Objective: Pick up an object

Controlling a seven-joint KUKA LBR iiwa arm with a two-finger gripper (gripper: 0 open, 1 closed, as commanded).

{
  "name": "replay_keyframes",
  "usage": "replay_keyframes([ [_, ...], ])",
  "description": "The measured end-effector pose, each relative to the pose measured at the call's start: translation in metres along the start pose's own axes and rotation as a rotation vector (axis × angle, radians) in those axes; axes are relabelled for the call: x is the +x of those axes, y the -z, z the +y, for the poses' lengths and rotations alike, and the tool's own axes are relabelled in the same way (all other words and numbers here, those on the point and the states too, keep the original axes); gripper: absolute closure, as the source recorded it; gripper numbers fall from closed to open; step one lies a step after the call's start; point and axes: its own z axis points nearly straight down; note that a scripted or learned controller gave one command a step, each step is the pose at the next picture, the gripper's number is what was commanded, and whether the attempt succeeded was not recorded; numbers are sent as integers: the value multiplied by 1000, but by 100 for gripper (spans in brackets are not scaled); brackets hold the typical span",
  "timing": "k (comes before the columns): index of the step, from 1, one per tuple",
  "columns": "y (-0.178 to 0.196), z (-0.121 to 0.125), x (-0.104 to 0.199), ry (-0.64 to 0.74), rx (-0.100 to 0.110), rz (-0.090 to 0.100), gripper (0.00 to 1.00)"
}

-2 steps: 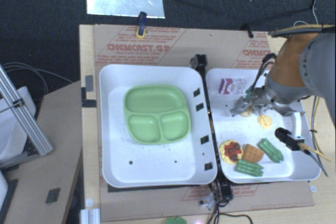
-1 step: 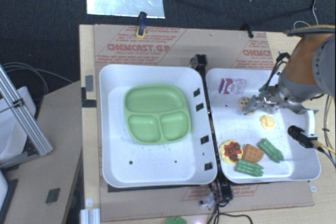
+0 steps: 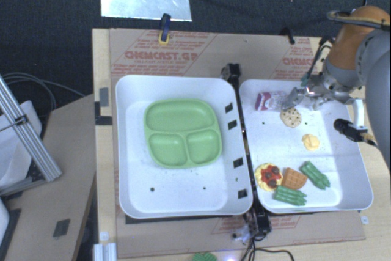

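From my seat I see the grey arm with its orange band reaching in from the right, its two-finger gripper (image 3: 297, 95) low over the far edge of the right-hand shallow white bin (image 3: 354, 159). I cannot tell how the gripper stands. Just beside its tip, toward the far-left corner of that bin, lies a small purple-and-white packet (image 3: 264, 101), and just in front of the tip sits a round tan cookie with dark chips (image 3: 291, 117); whether the gripper touches either I cannot make out. Further toward the near edge lies a pale yellow lump (image 3: 311, 142). Along the near edge are a red-and-yellow pizza-like toy (image 3: 269, 175), a brown waffle square (image 3: 294, 178) touching it, a green pod (image 3: 315, 173) at a slant to the right, and another green pod (image 3: 289, 195) lying nearest the rim. The left-hand white bin (image 3: 131, 131) holds a light green three-compartment plastic plate (image 3: 182, 132) near its middle.
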Motion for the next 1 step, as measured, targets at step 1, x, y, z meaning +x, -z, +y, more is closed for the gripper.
replay_keyframes([
  [1, -1, 0, 107, 0, -6, -3, 0],
])
